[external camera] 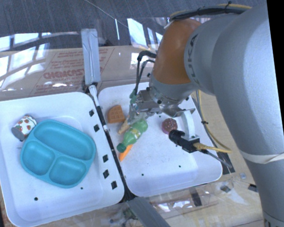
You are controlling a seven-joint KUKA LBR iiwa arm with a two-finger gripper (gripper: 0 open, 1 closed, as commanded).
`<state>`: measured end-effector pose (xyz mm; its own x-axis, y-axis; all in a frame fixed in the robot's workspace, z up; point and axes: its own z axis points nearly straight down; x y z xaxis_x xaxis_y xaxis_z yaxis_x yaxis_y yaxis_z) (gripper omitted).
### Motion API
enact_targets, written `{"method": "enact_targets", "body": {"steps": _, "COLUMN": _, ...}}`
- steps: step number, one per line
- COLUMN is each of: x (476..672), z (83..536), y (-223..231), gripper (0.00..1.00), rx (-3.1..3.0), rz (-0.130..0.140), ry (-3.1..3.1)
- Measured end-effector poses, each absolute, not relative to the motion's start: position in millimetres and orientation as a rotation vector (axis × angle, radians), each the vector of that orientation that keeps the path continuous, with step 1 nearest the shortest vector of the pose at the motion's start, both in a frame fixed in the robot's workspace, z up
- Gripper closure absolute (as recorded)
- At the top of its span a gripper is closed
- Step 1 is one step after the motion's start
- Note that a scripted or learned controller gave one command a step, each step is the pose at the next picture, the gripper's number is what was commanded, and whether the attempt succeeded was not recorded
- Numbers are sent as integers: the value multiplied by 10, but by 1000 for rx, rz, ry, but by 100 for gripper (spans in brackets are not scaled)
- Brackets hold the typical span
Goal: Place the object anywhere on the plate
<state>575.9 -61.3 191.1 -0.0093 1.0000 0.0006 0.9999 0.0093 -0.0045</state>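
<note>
1. Hovering low in the right white bin (pixel 161 178), the hand (pixel 140 107) sits over the green plastic bottle (pixel 135 131); grip state unclear.
2. Bottle lies ungrasped, well apart from the blue sectioned plate (pixel 57 153) in the left bin (pixel 19 204).

**Bright, cool light, soft focus**

From my station I see an evenly lit bench with a bluish cast. Both white bins (pixel 19 204) come close to blowing out, so their surfaces show little detail. Window-like reflections glare across the clear sheet (pixel 15 59) behind the bins. Shadows are faint and soft, sitting just under the blue plate (pixel 58 152). The picture is slightly blurred overall, and the near part of the arm (pixel 245 71) is softest.
</note>
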Motion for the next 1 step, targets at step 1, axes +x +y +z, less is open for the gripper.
{"method": "enact_targets", "body": {"steps": 1, "x": 5680, "z": 1902, "y": 138, "gripper": 100, "rx": -2203, "rz": 6, "ry": -2231}}
